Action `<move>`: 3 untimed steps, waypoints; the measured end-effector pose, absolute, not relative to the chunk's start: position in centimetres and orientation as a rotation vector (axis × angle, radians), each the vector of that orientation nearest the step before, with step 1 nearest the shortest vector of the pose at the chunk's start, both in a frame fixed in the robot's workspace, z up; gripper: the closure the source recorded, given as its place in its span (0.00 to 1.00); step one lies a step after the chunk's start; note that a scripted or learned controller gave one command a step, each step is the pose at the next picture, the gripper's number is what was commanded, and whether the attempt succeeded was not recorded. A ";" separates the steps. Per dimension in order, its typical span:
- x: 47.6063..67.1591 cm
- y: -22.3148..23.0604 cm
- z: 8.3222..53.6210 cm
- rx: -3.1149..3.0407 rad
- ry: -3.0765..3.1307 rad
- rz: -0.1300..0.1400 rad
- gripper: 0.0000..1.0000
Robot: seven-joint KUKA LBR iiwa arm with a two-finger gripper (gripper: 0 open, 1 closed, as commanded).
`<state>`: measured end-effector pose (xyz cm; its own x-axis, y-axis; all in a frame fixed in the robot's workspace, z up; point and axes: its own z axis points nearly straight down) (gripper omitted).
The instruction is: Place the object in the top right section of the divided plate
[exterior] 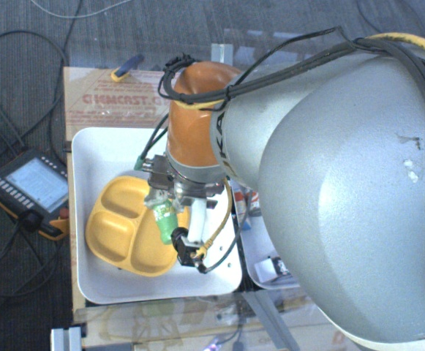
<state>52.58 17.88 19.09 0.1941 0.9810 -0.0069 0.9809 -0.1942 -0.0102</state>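
A yellow divided plate (pixel 121 225) lies in the left white bin (pixel 95 148), with two sections showing on its left and a larger one on its right. My gripper (pixel 170 225) hangs from the orange wrist band over the plate's right side. A small green object (pixel 165 222) sits between its fingers, just above the plate's right section. The arm hides the plate's upper right edge.
The big grey arm covers most of the right bin (pixel 265 270), where a few small items show. A brown cardboard sheet (pixel 113 101) lies behind the left bin. A teach pendant (pixel 29 185) and cables rest on the floor at left.
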 end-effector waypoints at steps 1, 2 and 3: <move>48.2 17.1 18.5 -2.342 -2.089 0.019 1.00; 48.2 5.2 18.0 -2.226 -2.209 0.016 1.00; 48.2 13.0 21.1 -2.179 -2.257 0.016 1.00</move>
<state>48.23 13.00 21.10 -0.0351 0.9994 -0.0035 0.9993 0.0351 -0.0103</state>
